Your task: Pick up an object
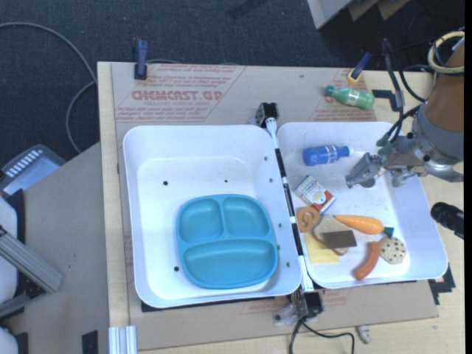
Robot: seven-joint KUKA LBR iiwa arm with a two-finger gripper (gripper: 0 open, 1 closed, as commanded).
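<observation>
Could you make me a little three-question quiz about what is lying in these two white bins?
1. True or false: the blue divided plate lies in the left bin.
2. Which item lies nearest the gripper?
A. the carrot
B. the blue bottle
C. the sausage
3. Fill in: the green bottle lies on the ____, outside the right bin.

Key: 1 true. 2 B. 3 bench board, behind that bin.
</observation>
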